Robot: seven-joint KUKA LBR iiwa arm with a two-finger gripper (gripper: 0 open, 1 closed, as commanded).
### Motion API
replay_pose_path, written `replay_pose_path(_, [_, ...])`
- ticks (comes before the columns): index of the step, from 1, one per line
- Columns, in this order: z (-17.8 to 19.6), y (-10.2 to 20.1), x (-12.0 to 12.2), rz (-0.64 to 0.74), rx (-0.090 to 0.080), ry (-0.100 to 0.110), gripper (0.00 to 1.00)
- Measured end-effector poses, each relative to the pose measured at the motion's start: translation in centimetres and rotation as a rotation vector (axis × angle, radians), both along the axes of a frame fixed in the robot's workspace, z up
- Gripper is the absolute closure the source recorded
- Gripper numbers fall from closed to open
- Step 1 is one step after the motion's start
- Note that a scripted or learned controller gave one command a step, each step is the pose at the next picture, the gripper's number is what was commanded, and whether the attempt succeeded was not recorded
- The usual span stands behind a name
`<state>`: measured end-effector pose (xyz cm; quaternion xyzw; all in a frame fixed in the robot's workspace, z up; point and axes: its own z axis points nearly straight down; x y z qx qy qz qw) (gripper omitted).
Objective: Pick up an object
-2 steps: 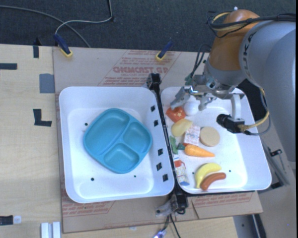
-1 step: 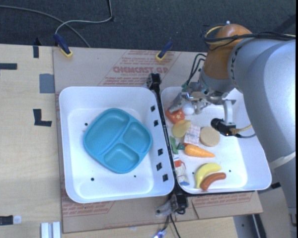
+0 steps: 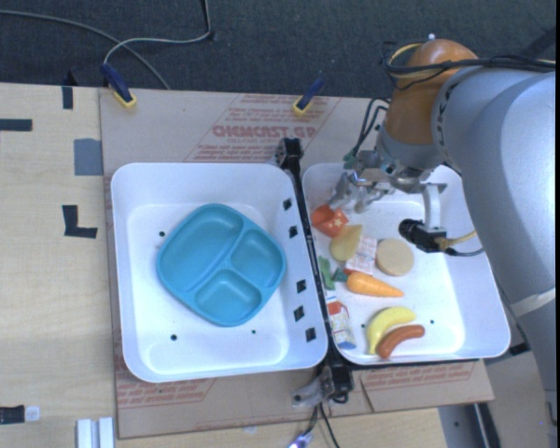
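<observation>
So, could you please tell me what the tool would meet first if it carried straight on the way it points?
Probably the small red tomato-like toy, just beyond the tool; depth is unclear.

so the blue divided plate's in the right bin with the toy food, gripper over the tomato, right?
Not quite: the blue divided plate lies alone in the left bin. The toy food is in the right bin, with the gripper above the tomato, per the camera view.
</observation>
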<state>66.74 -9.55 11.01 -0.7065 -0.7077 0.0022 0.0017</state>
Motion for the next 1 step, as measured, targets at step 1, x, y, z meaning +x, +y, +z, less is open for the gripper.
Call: replay_pose_path(1, [7.45, 3.64, -8.78, 0.0, 0.001, -0.005, 1.0])
